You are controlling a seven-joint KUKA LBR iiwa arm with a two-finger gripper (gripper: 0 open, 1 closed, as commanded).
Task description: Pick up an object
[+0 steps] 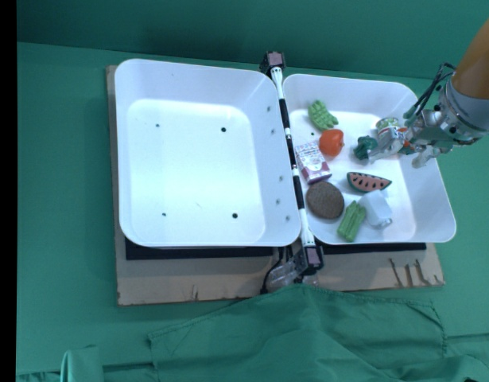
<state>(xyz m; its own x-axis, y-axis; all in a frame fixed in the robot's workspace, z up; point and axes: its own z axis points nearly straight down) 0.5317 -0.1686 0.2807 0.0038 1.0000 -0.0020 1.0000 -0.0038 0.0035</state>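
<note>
The left bin (198, 165) sits beside the right bin (419, 213), which carries the objects: a pink packet (311, 161) by the divider, a brown cookie (325, 200) below it, a green piece (322, 115), an orange tomato (331, 142), a green stalk (351, 220), a watermelon slice (367, 182), a white cup (377, 210) and broccoli (365, 146). The gripper (403, 138) hangs over the bin's upper right, near the broccoli; I cannot tell its state.
</note>
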